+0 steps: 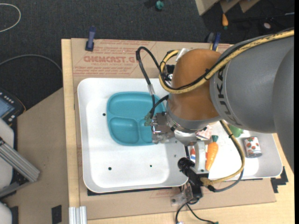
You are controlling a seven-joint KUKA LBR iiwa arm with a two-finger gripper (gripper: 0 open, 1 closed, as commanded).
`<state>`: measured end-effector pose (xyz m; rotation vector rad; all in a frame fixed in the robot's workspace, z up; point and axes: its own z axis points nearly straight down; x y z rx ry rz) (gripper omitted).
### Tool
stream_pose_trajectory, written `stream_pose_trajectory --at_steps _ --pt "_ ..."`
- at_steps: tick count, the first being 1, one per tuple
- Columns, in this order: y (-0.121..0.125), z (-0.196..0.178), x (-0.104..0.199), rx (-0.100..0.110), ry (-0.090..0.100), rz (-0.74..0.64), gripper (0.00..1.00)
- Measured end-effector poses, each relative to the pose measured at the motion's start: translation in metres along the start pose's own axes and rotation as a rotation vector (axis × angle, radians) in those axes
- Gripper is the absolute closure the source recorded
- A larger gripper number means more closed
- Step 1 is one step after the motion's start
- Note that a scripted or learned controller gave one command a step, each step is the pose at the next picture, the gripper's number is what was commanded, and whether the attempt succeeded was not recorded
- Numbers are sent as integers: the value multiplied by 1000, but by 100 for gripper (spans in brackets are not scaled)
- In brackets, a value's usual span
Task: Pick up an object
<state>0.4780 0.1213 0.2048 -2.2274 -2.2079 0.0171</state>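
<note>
Resting on a cardboard-covered bench point(112, 59) over dark carpet, two white bins sit side by side. At the lower centre of the frame, the left bin point(126, 171) has a bare floor with a few dark specks. Farther up, a teal divided plate point(126, 118) lies in that bin. At centre right, a toy carrot point(211, 154) lies in the right bin point(266, 169), just below the arm's orange band point(194, 85). A white die point(252, 146) sits at far right.
</note>
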Motion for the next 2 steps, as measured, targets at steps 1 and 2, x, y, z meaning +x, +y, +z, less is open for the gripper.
stream_pose_trajectory --at_steps 1,2 --pt "1 -15 5 -12 5 -5 100" --pt "43 36 -12 -7 2 -5 100"
